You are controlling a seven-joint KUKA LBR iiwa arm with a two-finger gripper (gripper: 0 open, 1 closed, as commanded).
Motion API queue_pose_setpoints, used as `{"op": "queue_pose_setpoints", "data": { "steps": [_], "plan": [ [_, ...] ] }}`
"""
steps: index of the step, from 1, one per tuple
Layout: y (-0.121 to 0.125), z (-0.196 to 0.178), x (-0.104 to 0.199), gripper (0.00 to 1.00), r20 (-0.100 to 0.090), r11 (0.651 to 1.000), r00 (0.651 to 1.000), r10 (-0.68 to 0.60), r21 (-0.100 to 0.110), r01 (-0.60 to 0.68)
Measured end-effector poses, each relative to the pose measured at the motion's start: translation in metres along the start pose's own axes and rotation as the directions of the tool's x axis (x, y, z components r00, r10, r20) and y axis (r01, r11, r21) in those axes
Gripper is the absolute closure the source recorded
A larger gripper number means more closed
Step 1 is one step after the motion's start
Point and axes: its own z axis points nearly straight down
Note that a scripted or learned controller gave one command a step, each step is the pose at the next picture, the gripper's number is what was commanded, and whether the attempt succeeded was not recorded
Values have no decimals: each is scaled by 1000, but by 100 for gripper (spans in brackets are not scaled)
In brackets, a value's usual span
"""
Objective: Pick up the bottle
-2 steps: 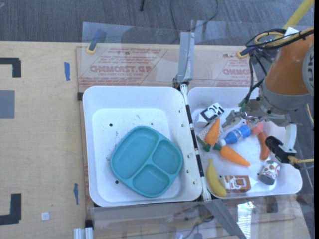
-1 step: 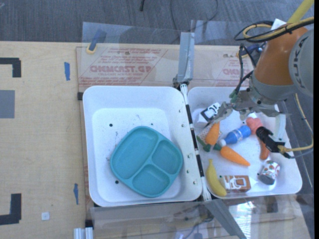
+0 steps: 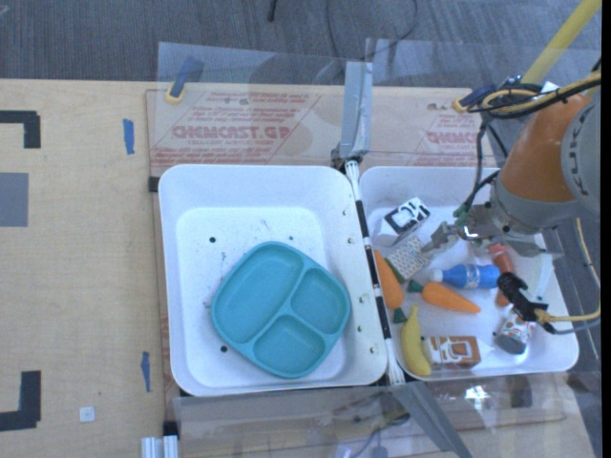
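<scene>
Bottle (image 3: 471, 276) is lying in the right bin (image 3: 563, 351) among the carrots, untouched. The pincer (image 3: 456, 235) hovers just above-left, can't tell its opening. Approach step; next it needs to drop onto it.

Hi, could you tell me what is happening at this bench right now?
A KUKA arm reaches in from the right over the right bin, which holds a blue bottle, two carrots, a banana and a small carton. Its gripper hangs just above the bottle, which lies on the bin floor, not lifted. The left bin holds a teal divided plate.
</scene>
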Motion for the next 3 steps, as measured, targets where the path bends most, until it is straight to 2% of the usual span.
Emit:
{"op": "queue_pose_setpoints", "data": {
  "steps": [1,2,3],
  "plan": [
    [1,-11,-1,100,-1,1000,1000,5,-6,-5],
    [1,-11,-2,0,-1,1000,1000,6,-6,-6],
    [-35,-3,-34,0,0,1000,1000,2,-11,-2]
  ]
}}
